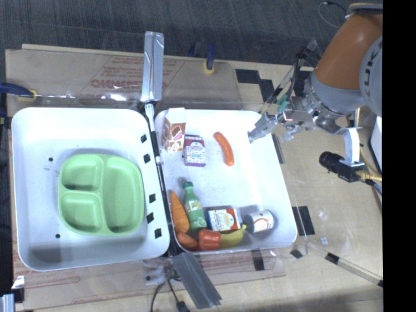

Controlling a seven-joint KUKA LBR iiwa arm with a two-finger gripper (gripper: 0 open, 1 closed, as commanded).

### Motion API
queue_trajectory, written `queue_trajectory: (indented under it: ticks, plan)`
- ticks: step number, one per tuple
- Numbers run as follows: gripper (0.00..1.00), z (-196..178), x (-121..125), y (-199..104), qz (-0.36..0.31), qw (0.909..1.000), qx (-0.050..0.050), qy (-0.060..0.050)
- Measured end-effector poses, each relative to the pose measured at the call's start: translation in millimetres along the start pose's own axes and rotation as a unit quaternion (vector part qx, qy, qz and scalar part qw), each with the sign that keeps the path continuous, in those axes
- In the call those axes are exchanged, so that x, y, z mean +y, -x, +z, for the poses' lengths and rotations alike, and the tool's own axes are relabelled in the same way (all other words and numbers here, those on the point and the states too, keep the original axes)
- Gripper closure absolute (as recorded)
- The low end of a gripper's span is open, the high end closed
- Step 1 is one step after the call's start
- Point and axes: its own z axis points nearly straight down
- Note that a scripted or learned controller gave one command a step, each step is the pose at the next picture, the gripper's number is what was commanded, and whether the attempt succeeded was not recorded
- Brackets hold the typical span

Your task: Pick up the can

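Single fixed camera, mounted above the tan wooden bench (338, 207), looking down at a slant. Mid-distance: both shallow white plastic bins (26, 174) fit in frame side by side, dark carpet along the top edge. The grey-and-orange arm (348, 51) enters from the right.

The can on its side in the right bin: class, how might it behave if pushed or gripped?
Lying on its side, the can would probably roll if nudged. Its rounded, likely smooth wall may slip between fingers. The banana touching it might block rolling that way.
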Motion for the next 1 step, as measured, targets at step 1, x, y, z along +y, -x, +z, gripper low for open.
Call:
queue_trajectory:
  ticks: [1]
  plan:
    - [1.0,-9.5,0.5,-0.9,-0.003,1.0,0.0,-0.001]
